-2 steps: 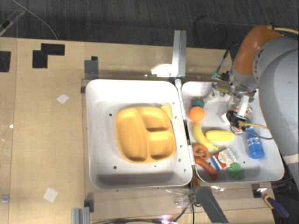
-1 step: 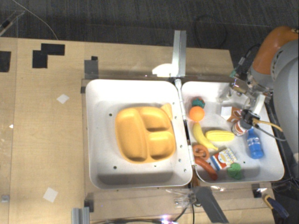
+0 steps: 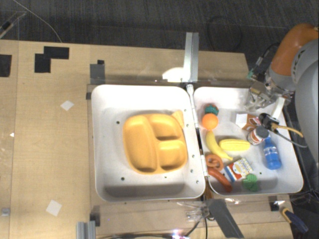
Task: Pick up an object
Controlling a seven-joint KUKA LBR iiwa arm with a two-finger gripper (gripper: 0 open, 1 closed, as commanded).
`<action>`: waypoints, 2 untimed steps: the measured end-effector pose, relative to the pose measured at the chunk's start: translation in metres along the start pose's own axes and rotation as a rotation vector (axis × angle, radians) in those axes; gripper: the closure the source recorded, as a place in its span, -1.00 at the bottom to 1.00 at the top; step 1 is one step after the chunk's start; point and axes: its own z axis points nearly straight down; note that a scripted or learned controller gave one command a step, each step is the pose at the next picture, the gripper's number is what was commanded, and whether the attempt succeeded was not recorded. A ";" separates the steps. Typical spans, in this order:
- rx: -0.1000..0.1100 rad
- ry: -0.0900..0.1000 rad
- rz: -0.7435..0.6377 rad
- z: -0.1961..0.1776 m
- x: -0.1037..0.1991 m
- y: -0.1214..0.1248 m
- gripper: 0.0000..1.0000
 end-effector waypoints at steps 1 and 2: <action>0.002 -0.002 -0.001 0.001 -0.001 -0.001 -1.00; 0.000 0.000 -0.143 0.010 -0.008 0.003 -1.00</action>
